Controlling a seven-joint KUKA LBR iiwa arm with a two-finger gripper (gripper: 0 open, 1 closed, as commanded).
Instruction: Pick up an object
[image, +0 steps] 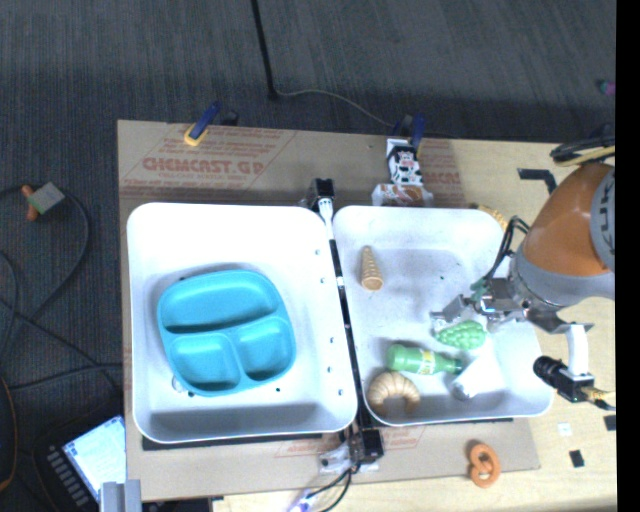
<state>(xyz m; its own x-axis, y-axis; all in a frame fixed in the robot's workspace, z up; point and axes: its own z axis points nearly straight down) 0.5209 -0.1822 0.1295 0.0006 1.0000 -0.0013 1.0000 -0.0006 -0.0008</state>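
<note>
Gripper low over the green bumpy toy, can't tell its state. Toy just below: prob light, soft plastic; grab across its narrow middle.

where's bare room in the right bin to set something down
Free: the bin's upper middle, between the cone and the gripper, and its top right corner. Crowded: the lower half, with the bottle, croissant and green toy under the gripper.
</note>
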